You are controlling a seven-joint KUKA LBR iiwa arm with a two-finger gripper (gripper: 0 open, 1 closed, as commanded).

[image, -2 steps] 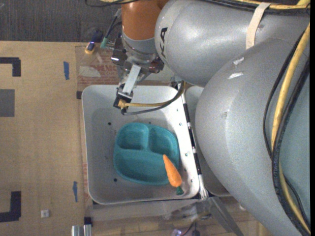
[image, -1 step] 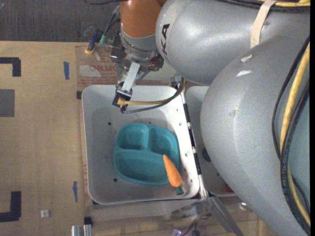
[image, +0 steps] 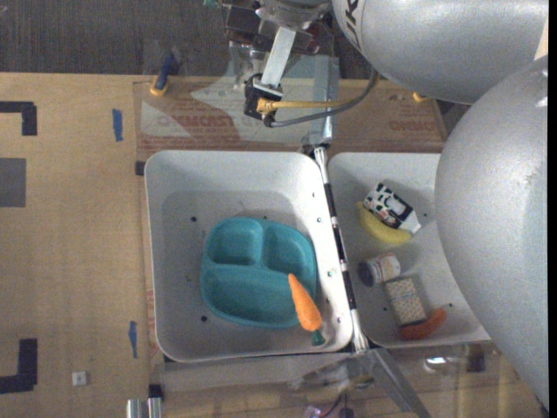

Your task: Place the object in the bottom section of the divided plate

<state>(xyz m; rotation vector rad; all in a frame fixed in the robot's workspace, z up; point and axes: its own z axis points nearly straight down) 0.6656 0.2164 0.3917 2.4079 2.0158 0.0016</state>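
Note:
A teal divided plate (image: 252, 273) lies in the left bin (image: 174, 233), with two small sections at the top and one large section at the bottom. An orange carrot (image: 304, 304) with a green stem rests across the plate's lower right rim, its tip in the large bottom section and its stem end on the bin floor. My gripper (image: 239, 24) hangs high beyond the far edge of the left bin, well away from plate and carrot.
The right bin (image: 435, 168) holds a black-and-white milk carton (image: 390, 205) on a yellow banana (image: 383, 226), a small can (image: 379, 270), a tan cracker-like block (image: 406, 300) and a red-orange sausage shape (image: 424, 324). The big grey arm covers the upper right.

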